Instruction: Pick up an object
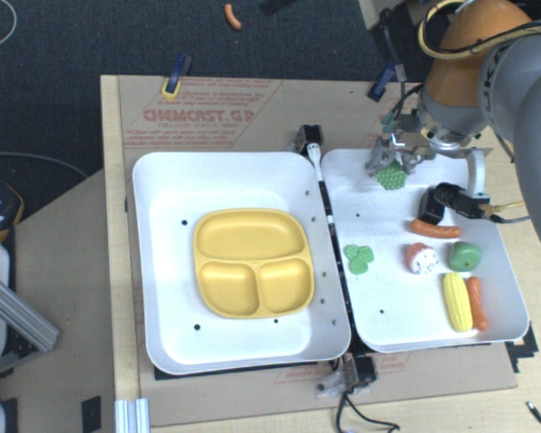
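The tool (392,161), its fingers closed around the bumpy green round toy (391,178), sits at the far left corner of the right-hand white bin (514,287), the toy directly beneath it.

Arm (514,70) cut off by right edge.

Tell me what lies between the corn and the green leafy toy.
In the camera view, a white-and-red round toy lies between the corn and the green leafy toy.

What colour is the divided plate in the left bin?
The divided plate is yellow, seen clearly in the camera view.
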{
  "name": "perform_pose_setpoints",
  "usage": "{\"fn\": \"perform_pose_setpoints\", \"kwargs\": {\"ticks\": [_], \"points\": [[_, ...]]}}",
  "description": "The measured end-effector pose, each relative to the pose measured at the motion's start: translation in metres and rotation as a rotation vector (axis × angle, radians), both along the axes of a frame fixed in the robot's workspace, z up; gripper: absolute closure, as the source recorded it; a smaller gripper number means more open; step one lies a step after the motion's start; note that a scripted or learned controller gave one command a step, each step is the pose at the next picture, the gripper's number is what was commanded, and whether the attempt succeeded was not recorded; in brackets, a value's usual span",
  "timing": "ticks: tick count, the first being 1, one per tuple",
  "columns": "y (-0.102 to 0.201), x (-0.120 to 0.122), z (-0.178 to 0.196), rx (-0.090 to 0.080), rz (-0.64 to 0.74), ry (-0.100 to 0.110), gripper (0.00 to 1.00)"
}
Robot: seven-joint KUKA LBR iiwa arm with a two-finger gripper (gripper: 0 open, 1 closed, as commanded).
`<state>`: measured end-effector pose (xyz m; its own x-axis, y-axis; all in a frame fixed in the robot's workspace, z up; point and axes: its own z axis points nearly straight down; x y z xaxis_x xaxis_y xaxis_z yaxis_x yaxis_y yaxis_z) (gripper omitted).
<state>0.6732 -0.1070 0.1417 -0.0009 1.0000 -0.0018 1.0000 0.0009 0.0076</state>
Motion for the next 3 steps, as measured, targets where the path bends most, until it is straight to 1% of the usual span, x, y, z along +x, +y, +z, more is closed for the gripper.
{"fn": "perform_pose_setpoints", "kwargs": {"ticks": [1, 2, 3], "points": [[0.002, 0.004, 0.065, 0.0, 0.001, -0.002, 1.0], [0.002, 0.005, 0.085, 0.001, 0.0, 0.002, 1.0], [0.057, -0.006, 0.076, 0.004, 0.005, 0.01, 1.0]]}}
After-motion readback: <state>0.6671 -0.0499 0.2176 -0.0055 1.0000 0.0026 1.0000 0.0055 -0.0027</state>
